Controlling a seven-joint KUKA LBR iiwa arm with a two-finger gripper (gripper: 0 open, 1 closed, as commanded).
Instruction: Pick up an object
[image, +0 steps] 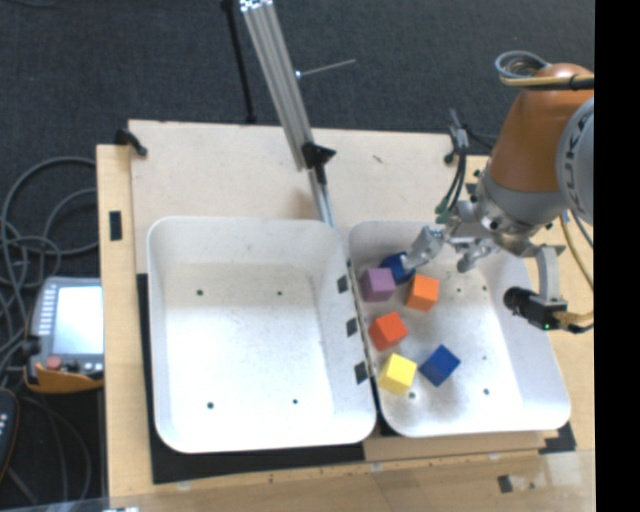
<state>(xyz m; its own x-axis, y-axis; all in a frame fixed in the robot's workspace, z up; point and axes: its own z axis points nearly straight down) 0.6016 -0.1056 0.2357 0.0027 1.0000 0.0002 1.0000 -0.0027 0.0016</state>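
Tool (447, 250) hangs spread open over the right bin (520, 385), holding nothing, near the upper cubes. Counter (220, 170) is pale board on dark carpet (120, 60). Count: two bins; two blue cubes (439, 364), two orange cubes (388, 329), one purple cube (377, 283), one yellow cube (398, 373).

You've got the arm (530, 150) reaching in from the right, with the gripper (447, 250) hanging over the far part of the right bin (520, 390), fingers spread apart and nothing between them. Below it sits a cluster of cubes: a dark blue cube (397, 267) just beside a purple cube (377, 283), an orange cube (424, 292), a red-orange cube (388, 329), then a yellow cube (397, 373) and a blue cube (439, 364) nearer you. The left bin (250, 330) sits alongside.
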